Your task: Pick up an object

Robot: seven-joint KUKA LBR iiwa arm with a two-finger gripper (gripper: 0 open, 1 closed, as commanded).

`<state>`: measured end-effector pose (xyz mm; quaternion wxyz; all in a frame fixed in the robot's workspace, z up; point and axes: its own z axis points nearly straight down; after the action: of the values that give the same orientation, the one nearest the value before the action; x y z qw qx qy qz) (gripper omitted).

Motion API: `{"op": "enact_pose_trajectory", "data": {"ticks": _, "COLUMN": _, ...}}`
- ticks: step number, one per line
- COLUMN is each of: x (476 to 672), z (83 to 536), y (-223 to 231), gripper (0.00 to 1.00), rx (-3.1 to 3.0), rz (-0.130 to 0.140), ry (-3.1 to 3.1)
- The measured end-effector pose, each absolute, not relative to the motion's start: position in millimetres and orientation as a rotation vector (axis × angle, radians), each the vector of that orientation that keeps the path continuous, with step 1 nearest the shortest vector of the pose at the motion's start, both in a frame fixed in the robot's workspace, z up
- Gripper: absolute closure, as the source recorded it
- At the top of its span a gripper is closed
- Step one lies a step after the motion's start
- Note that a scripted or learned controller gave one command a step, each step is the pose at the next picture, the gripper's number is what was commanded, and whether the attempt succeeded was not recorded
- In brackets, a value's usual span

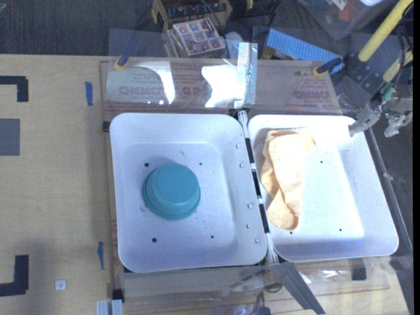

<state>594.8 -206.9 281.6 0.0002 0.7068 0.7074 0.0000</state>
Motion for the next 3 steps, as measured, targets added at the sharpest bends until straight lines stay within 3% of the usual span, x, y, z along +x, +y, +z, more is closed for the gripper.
{"op": "enact_pose_trajectory", "data": {"ticks": 1, "x": 612.6, "z": 156, "y": -156, "gripper": 0.0, "rx": 2.102, "rz": 0.0, "ry": 2.333}}
{"op": "enact_pose_trajectory", "data": {"ticks": 2, "x": 668.8, "z": 91, "y": -132, "gripper": 0.0, "rx": 1.826, "rz": 0.001, "ry": 2.548}}
{"op": "enact_pose_trajectory", "data": {"ticks": 3, "x": 670.7, "z": 103, "y": -132, "gripper": 1.0, "rx": 1.821, "rz": 0.007, "ry": 2.544}}
